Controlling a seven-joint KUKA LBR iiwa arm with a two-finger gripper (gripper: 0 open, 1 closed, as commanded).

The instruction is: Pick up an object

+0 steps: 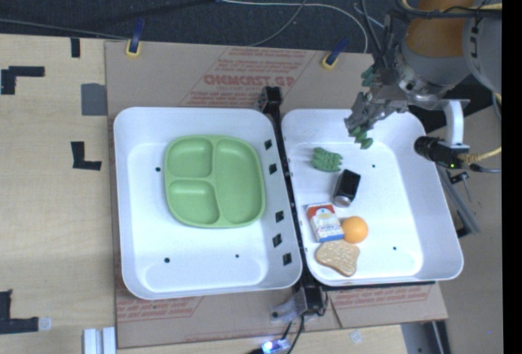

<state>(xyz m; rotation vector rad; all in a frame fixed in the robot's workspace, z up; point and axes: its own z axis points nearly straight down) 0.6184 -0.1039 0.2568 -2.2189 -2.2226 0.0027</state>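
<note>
From the right edge of the camera view the grey arm [457, 26], its orange band uppermost, slants down over the far right corner of the right bin [408, 254]. Its tool [360, 132] hangs above the bin's far edge; whether it is wide or narrow I cannot tell. Just beyond it lies a green toy [327, 158], with a black cylinder [347, 186], a small carton [325, 223], an orange ball [354, 228] and a biscuit [338, 258] toward the near edge. The left bin [139, 205] carries a green divided plate [214, 180].
</note>
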